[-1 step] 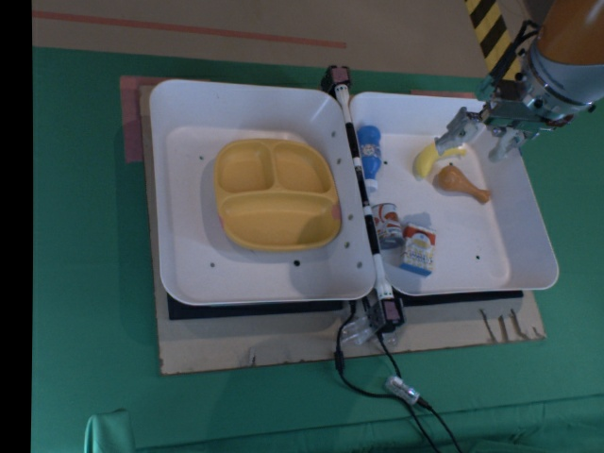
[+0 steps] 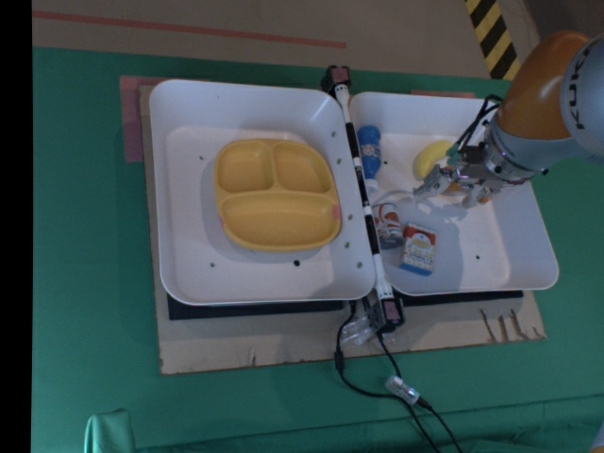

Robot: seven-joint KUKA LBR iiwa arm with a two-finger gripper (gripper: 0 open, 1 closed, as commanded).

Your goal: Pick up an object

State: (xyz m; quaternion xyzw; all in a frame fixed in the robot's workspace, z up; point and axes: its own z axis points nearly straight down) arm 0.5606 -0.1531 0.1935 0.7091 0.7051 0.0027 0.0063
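One claw point(image 2: 462, 182) of mine hangs over the right bin point(image 2: 528, 253), how wide it gapes I cannot tell, its tip just beside a yellow banana-like object point(image 2: 430, 158) whose long axis slants from lower left to upper right near that bin's far wall.

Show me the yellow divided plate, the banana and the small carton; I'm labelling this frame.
Yellow divided plate point(image 2: 276, 194): camera view, its central ridge.
Banana point(image 2: 431, 158): camera view, its middle.
Small carton point(image 2: 420, 249): camera view, its printed face.
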